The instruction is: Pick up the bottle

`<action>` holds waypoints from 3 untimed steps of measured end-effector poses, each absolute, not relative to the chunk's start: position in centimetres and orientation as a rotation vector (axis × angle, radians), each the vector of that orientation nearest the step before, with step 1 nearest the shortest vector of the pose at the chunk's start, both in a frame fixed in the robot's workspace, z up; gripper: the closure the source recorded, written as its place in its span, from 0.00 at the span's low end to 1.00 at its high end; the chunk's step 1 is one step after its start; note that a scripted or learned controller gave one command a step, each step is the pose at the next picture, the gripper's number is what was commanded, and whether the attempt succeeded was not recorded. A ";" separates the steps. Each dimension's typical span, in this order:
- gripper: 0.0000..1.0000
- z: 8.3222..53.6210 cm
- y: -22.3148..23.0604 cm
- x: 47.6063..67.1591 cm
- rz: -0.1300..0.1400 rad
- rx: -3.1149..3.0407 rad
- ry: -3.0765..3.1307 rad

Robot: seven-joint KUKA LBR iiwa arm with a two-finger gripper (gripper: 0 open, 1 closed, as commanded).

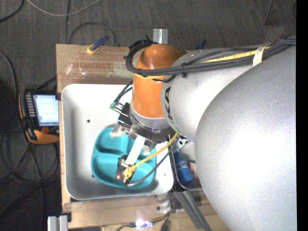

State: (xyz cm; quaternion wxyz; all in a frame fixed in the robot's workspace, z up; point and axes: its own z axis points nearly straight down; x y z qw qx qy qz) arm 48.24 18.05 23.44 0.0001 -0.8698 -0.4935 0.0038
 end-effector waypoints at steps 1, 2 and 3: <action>0.00 17.1 23.3 51.4 0.012 -2.367 -2.063; 0.00 9.0 23.6 55.1 -0.012 -2.687 -1.627; 0.00 21.6 22.5 54.6 0.010 -2.462 -1.954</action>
